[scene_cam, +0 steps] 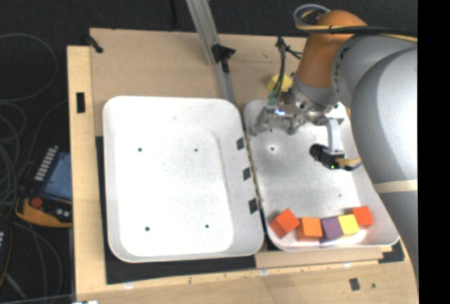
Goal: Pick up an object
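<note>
- Five small blocks sit in a row along the 6 o'clock rim of the right bin [351, 190]: a red-orange block [285, 222], an orange block [309, 226], a purple block [330, 227], a yellow block [349, 224] and another red-orange block [363, 216].
- All are little cubes with flat faces and bright, plain colours; the leftmost is turned at an angle, and the rest lie touching or just beside one another.
- At about 12 o'clock of that bin hangs the gripper [280, 118], well apart from the row. Whether it is spread or closed I cannot tell; no block sits under it.
- The left bin [169, 176] lies at 9 o'clock of the blocks.
- Likely trouble: the blocks are packed tight against each other and against the bin wall, so there may be no gap for a jaw to enter, and a descent could land on top of a cube or push the row.
- The angled leftmost cube could twist and slip out of a squeeze.
</note>
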{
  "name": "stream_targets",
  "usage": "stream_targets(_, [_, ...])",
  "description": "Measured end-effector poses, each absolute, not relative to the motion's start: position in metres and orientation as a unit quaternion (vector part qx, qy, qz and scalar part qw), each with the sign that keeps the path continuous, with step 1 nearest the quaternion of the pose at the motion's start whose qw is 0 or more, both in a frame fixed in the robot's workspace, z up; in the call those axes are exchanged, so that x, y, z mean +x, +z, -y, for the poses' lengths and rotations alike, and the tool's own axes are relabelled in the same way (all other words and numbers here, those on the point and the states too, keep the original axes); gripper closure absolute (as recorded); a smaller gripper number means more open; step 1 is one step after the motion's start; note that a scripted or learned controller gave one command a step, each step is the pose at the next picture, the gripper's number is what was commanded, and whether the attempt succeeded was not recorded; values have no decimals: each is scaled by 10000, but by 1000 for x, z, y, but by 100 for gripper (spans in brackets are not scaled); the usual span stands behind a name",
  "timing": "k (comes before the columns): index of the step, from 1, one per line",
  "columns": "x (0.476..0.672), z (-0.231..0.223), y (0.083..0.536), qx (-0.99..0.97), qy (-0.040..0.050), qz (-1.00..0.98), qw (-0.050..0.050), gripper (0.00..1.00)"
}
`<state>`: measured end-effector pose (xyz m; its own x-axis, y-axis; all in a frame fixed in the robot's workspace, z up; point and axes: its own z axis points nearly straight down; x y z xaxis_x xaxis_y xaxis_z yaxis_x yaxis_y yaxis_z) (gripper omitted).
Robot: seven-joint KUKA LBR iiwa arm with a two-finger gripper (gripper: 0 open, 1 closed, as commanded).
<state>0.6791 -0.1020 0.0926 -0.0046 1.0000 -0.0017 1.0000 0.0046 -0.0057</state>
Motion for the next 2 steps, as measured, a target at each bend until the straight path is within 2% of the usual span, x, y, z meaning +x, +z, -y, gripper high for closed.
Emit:
stream_targets(1, [625, 163, 187, -7090, -7, 7052, -48, 0])
stream_targets(2, [592, 162, 246, -7078, -14, 7064, -32, 0])
